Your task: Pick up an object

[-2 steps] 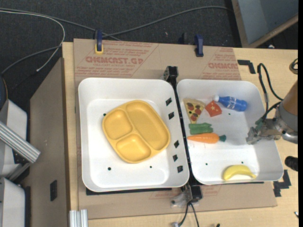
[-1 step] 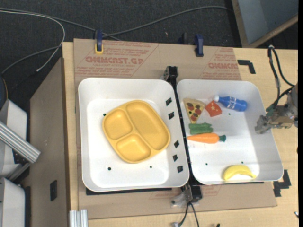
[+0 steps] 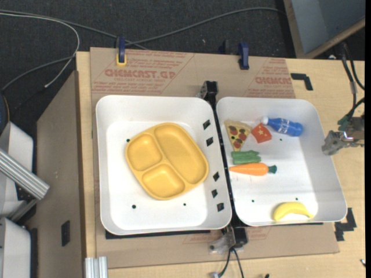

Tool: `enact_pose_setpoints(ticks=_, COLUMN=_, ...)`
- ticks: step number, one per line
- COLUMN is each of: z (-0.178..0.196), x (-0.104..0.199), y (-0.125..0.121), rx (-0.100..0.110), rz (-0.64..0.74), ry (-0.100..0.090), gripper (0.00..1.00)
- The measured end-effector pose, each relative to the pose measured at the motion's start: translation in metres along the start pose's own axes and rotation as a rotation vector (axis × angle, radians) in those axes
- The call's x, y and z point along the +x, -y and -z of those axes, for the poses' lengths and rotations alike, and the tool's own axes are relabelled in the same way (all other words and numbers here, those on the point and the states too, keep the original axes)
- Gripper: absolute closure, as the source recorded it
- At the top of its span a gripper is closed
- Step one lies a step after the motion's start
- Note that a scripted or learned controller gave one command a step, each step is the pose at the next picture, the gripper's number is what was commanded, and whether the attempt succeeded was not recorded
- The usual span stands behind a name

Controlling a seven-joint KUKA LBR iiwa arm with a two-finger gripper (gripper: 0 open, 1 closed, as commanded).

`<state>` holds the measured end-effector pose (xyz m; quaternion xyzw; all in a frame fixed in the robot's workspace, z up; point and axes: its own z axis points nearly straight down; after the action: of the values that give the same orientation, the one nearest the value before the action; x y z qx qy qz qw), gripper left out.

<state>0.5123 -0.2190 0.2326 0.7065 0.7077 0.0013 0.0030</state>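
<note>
since the carrot (image 3: 250, 169) lying mid-way in the right bin (image 3: 324, 181), just below the green beans (image 3: 246, 156), looks light, stiff and slick, grip across its thick middle; the gripper (image 3: 336, 141) state i cannot tell.

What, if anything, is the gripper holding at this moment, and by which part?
Nothing is held. The gripper sits outside the right bin, apart from the carrot, banana and bottle.

Bright, even overhead light; soft shadows, sharp focus.
</note>
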Motion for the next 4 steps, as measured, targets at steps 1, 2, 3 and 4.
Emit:
enact_pose_setpoints(ticks=1, z=0.004, x=0.054, y=-0.014, rx=0.003, rz=0.005, ry=-0.003, gripper=1.00)
enact_pose_setpoints(ticks=2, z=-0.006, x=0.112, y=-0.022, rx=0.008, rz=0.005, ry=-0.006, gripper=1.00)
enact_pose_setpoints(ticks=3, z=0.002, x=0.159, y=-0.024, rx=0.005, rz=0.004, ry=-0.004, gripper=1.00)
enact_pose_setpoints(ticks=4, z=0.010, x=0.216, y=-0.022, rx=0.005, rz=0.006, ry=-0.005, gripper=1.00)
